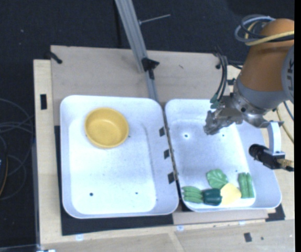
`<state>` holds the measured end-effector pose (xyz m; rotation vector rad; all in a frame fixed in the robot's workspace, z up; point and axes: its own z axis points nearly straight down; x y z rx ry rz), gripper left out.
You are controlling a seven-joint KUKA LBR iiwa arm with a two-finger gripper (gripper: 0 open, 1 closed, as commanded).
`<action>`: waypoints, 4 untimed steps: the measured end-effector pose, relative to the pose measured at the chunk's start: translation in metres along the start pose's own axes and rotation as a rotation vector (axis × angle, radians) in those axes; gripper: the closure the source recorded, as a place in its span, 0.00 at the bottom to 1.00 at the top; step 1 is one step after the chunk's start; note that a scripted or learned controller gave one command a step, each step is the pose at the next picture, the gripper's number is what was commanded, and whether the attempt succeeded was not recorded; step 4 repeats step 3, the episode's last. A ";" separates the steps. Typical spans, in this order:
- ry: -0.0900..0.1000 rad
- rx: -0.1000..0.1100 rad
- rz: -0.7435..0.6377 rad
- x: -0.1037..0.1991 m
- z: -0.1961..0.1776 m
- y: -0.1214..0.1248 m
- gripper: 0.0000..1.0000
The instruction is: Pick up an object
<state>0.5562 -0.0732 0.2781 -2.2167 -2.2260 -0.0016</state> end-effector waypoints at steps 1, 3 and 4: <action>0.000 0.001 0.000 0.052 0.012 0.014 1.00; 0.000 0.000 0.001 0.147 0.021 0.061 1.00; 0.000 0.000 0.001 0.147 0.021 0.061 1.00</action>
